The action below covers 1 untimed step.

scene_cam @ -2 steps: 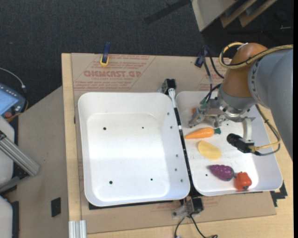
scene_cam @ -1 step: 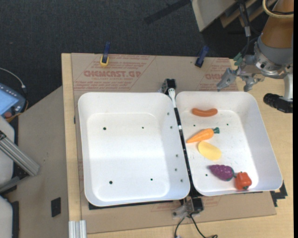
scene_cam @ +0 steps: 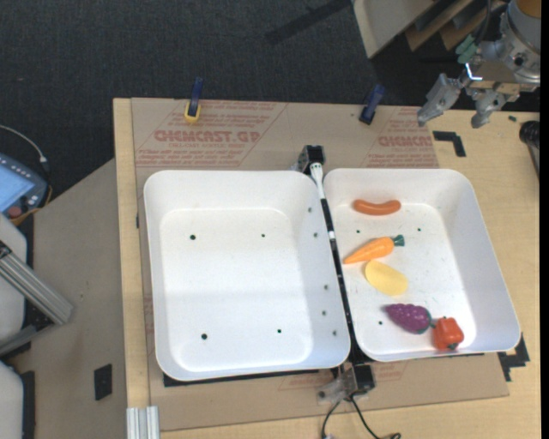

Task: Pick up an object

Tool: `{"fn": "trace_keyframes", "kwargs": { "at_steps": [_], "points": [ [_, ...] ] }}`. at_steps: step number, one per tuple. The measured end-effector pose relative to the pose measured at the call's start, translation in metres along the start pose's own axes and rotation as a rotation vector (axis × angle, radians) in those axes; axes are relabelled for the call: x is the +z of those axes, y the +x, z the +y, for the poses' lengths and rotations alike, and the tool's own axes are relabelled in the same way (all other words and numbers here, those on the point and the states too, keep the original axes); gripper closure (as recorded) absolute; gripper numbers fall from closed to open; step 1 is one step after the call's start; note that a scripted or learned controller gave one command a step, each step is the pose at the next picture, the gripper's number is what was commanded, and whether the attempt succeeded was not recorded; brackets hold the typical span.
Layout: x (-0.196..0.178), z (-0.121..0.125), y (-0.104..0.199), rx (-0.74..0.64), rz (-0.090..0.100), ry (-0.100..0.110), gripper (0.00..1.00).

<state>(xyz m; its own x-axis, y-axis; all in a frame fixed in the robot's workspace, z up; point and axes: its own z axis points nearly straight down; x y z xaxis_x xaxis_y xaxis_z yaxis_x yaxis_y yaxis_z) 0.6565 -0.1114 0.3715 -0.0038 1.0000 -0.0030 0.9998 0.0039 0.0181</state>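
The right bin (scene_cam: 480, 223) holds several toy foods: a sausage (scene_cam: 377, 206) near the back, a carrot (scene_cam: 372, 249) with a green top, a yellow potato-like piece (scene_cam: 385, 278), purple grapes (scene_cam: 407, 317) and a red pepper (scene_cam: 447, 333) at the front. My gripper (scene_cam: 460, 103) hangs high at the top right, above and behind the right bin's far edge, well away from all the objects. Its two fingers are spread apart with nothing between them.
The left bin (scene_cam: 163, 257) lies beside the right one, with a black divider strip (scene_cam: 329, 240) between them. Both rest on a cardboard sheet (scene_cam: 249, 129) held by blue clamps (scene_cam: 195, 99). A cardboard box (scene_cam: 412, 21) stands behind.
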Motion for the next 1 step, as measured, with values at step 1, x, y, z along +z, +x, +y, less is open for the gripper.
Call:
{"fn": "trace_keyframes", "kwargs": {
  "at_steps": [1],
  "points": [
    [-0.1531, -0.0034, -0.0106, 0.002, -0.003, -0.005, 0.00]
  ]
}}
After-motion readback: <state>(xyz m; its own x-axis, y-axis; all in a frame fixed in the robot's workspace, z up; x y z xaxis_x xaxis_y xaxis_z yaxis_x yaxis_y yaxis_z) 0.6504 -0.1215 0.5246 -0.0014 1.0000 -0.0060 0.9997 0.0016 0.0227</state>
